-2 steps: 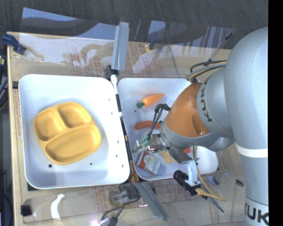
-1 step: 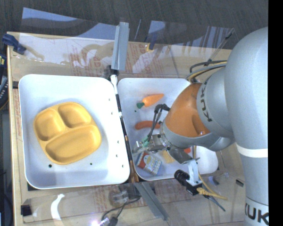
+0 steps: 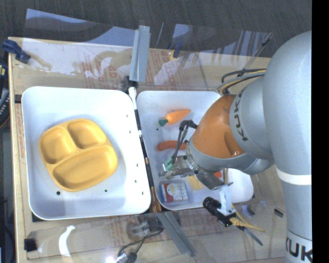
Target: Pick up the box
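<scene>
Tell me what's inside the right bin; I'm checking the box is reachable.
The right bin holds a toy carrot, a red sausage-like piece and the box near its front edge. The arm covers the bin's right half, hiding anything beneath.

We see a yellow divided plate [image 3: 78,154] in the left bin [image 3: 33,100]; right of it, a carrot [image 3: 176,115] and sausage [image 3: 168,145].
</scene>
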